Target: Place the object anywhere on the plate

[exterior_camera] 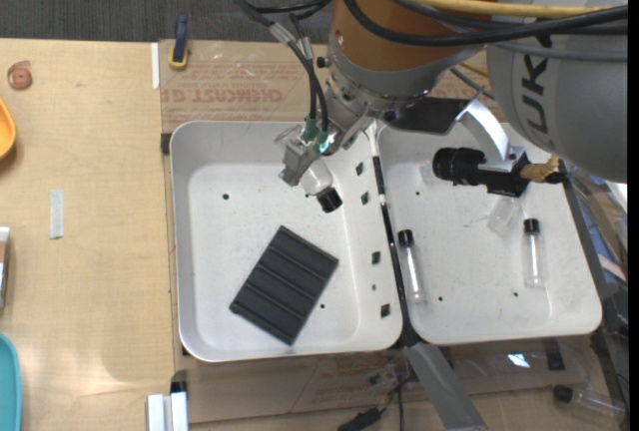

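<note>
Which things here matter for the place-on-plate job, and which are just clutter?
Job:
gripper, above the left bin
black ribbed plate, lying in that bin
near clear tube and far clear tube, in the right bin; likely candidates for the object

Lying about, on the wooden bench:
blue clamp
red disc
grey strip

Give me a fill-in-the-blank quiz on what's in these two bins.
1. The ridged slab in one bin is coloured ____.
2. The other bin holds ____ tubes with black caps.
3. The gripper hangs over the bin that holds the ____.
Missing words: black; two; slab.
</note>
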You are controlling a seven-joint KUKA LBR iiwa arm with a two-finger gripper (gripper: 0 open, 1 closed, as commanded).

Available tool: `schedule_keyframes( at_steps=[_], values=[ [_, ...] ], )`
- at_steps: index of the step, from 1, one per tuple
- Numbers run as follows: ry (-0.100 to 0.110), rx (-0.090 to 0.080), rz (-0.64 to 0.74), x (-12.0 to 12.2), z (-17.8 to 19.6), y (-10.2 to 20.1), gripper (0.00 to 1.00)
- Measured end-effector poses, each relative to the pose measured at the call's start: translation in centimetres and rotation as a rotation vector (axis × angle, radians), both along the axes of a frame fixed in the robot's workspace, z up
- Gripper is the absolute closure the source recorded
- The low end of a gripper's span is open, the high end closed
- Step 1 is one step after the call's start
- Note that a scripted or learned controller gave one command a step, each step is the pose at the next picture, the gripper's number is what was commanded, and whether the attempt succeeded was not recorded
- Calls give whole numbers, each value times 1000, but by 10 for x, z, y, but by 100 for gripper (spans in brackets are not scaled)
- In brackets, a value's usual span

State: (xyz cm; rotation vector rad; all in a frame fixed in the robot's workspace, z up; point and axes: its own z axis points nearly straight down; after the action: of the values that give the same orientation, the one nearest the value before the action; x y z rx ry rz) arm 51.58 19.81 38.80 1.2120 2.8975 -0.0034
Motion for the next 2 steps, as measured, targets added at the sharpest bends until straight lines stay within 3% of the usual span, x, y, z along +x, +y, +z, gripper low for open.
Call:
schedule_keyframes(
  at_steps=[1,2],
  values=[
    [-1,1,435,-32,27,-52,100],
    [-1,1,598,82,-28,-23,100]
  ],
)
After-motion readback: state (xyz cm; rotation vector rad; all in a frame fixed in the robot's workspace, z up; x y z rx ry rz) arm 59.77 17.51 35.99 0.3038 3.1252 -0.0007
